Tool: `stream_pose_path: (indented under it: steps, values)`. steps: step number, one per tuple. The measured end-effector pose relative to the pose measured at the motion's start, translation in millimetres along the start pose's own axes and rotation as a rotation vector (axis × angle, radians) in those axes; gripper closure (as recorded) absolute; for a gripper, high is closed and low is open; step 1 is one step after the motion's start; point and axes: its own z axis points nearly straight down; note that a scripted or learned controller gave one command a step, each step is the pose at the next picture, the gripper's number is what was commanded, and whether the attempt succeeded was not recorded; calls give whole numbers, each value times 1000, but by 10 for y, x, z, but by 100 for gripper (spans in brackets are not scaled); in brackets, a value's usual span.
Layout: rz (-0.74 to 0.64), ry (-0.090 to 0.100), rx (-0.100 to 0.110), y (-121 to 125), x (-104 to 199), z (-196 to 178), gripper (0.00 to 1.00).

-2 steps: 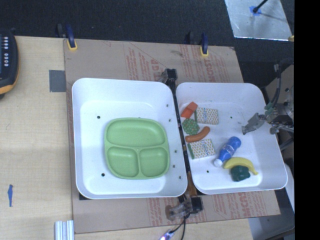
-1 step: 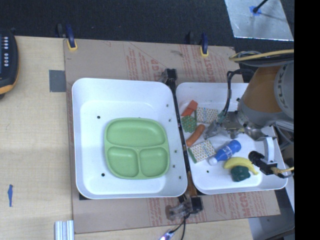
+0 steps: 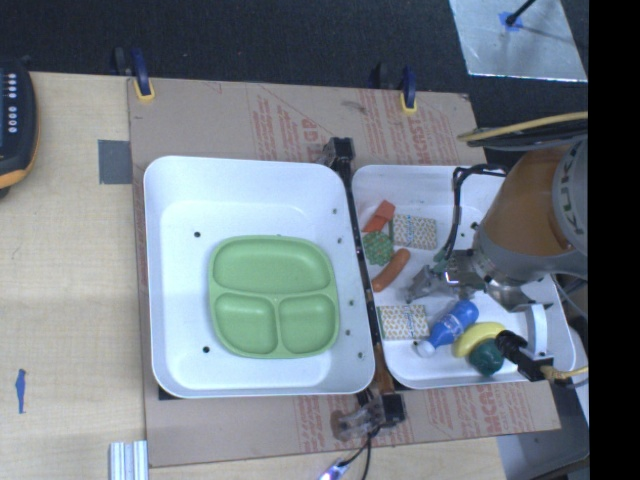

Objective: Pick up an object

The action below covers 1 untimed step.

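Seen from above the bench, the grey arm with its orange band (image 3: 528, 200) reaches in from the right over the right bin (image 3: 420, 376), its gripper (image 3: 432, 280) lowered among the small objects scattered there. We see the metal fingers (image 3: 424, 286) slightly spread, with nothing pinched between them; their tips sit just right of an orange sausage-shaped piece (image 3: 391, 268) and above a patterned packet (image 3: 402, 321) lying on the bin floor. A second patterned packet (image 3: 415, 231) rests near the bin's upper part, beside an orange carrot-like piece (image 3: 379, 216) and a small green item (image 3: 379, 248) close to the wall shared by the two bins. Nearer the front edge, a blue bottle with a white cap (image 3: 448, 326) lies tilted, touching or just beside a yellow banana-shaped toy (image 3: 476, 336), which itself lies against a dark teal object (image 3: 487, 357). In the left bin (image 3: 170, 368) we find a pale green divided plate (image 3: 273, 295), three compartments showing, lying flat near the centre. Both bins stand on a brown cardboard sheet (image 3: 250, 118) clamped to the wooden bench (image 3: 60, 288).
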Motion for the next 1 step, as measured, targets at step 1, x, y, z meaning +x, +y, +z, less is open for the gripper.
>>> stream_pose_path:
  steps: [1]
  values:
    - [0, 0, -1, -467, -54, 3, 0]
